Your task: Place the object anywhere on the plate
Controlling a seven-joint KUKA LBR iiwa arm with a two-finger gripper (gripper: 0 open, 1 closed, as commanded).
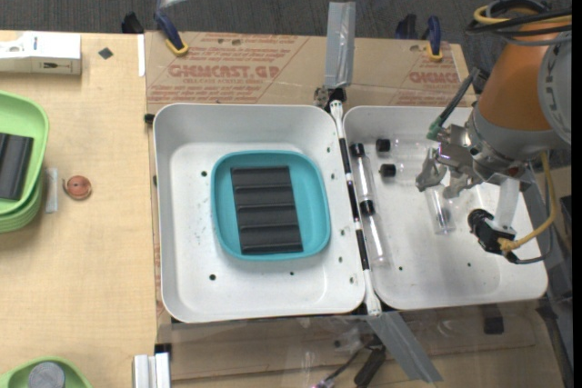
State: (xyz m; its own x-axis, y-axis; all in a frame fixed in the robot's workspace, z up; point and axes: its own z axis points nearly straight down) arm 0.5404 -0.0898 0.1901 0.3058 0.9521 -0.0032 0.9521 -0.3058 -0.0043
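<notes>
A teal plate (314,195) lies in the middle of the left white bin (182,150). On it rests a dark grey ridged block (265,209), flat and fully inside the rim. My gripper (440,184) hangs over the right white bin (409,277), well to the right of the plate. Its fingers (426,179) stand apart and I see nothing between them. A small clear piece (443,216) lies on the bin floor just below the gripper.
Two small black bits (384,144) (388,169) lie in the right bin's upper left. A clear tube with black clips (362,200) runs along the divider between the bins. Green dishes (18,164) and a small round disc (78,187) sit at the far left.
</notes>
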